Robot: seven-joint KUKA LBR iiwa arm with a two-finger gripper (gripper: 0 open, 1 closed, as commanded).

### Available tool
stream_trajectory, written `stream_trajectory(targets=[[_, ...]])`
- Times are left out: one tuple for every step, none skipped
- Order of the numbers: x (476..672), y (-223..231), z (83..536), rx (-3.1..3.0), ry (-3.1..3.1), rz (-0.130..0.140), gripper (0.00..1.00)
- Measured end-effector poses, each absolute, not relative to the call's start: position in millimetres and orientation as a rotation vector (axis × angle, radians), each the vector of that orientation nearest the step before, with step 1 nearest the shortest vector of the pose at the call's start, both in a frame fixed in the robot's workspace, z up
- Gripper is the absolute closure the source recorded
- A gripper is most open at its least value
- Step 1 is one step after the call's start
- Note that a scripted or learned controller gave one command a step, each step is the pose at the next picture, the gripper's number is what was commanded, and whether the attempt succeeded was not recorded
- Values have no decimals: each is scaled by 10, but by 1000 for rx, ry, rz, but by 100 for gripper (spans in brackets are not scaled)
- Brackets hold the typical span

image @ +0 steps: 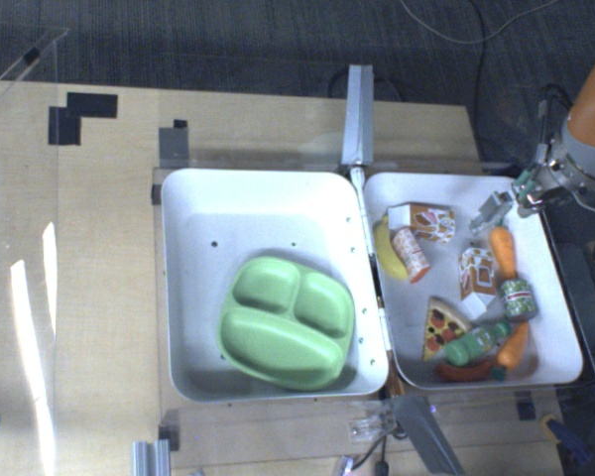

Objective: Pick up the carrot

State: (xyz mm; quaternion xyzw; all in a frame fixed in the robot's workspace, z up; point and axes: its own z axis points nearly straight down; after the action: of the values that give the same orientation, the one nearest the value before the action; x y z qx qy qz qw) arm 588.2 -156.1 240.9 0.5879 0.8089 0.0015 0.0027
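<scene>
- Camera view, the carrot (502,250): it lies in the right bin (560,350), near that bin's right wall and toward its far edge, long axis running roughly from the far edge toward the near edge. A white packet (476,271) sits just beside it on the left, and a small green-labelled can (517,298) lies just past its near end.
- A second orange, carrot-like piece (514,345) lies near the right bin's near right corner, beside a green bottle (476,343); which of the two is meant cannot be told.
- Handling, as a judgement: it looks like a small toy vegetable, likely light, stiff and smooth, so it may slip or roll if pinched near its tapered tip. The thicker middle, gripped across its width, looks the safest hold, with the packet crowding the left side.
- The arm (587,137): it enters from the right, orange band at the frame's edge, wrist angled down and leftward over the right bin's far right corner.
- The gripper (498,209): it hangs just beyond the carrot's far end, apparently above it. Nothing is seen between its tips, and how wide it is parted cannot be told.
- The left bin (188,266) carries a green divided tray (288,320).
</scene>
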Motion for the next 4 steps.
stream_trajectory(targets=[[5661,-2054,1680,1640,2673,4,0],[6372,-2004,925,1587,2695,16,0],[6576,-1801,923,1683,2641,6,0],[6364,-2056,1140,1626,2677,5,0]])
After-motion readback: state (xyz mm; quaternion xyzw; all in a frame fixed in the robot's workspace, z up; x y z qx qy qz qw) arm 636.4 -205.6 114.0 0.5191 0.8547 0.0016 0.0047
